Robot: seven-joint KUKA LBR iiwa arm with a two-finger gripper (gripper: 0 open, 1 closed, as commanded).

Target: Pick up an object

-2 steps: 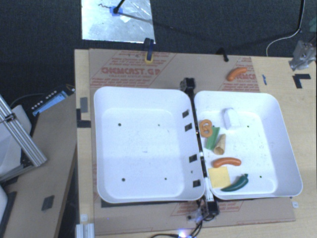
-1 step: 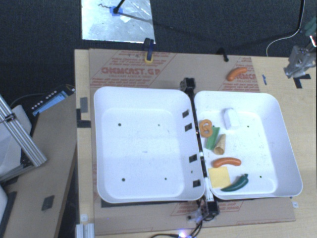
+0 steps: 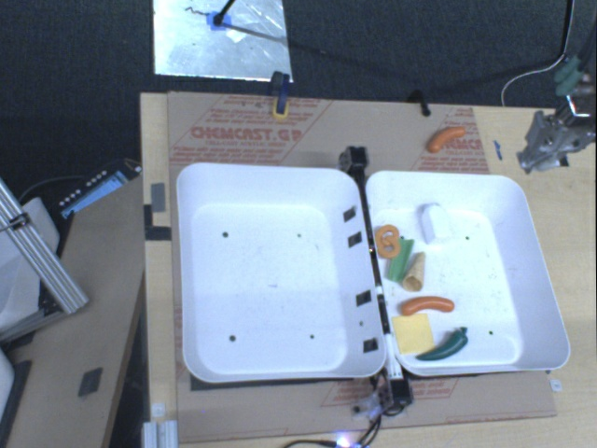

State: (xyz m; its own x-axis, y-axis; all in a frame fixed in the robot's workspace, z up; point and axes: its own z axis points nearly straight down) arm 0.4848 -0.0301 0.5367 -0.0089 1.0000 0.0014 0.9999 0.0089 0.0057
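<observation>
The right white bin (image 3: 522, 250) holds several toy foods near its left wall: an orange pretzel (image 3: 386, 241), a green piece (image 3: 402, 260), a tan cone (image 3: 415, 270), an orange sausage (image 3: 427, 305), a yellow square (image 3: 412, 333), a green pepper (image 3: 445, 345) and a white object (image 3: 431, 222). Another orange sausage (image 3: 446, 138) lies on the cardboard behind the bin. My gripper (image 3: 550, 147) hangs at the far right, beyond the bin's back right corner, away from all the objects.
The left white bin (image 3: 261, 269) stands beside the right one, joined by a black clip strip (image 3: 366, 250). A yellow and blue clamp (image 3: 279, 96) sits at the bench's back edge. A metal frame (image 3: 33, 250) stands at the left.
</observation>
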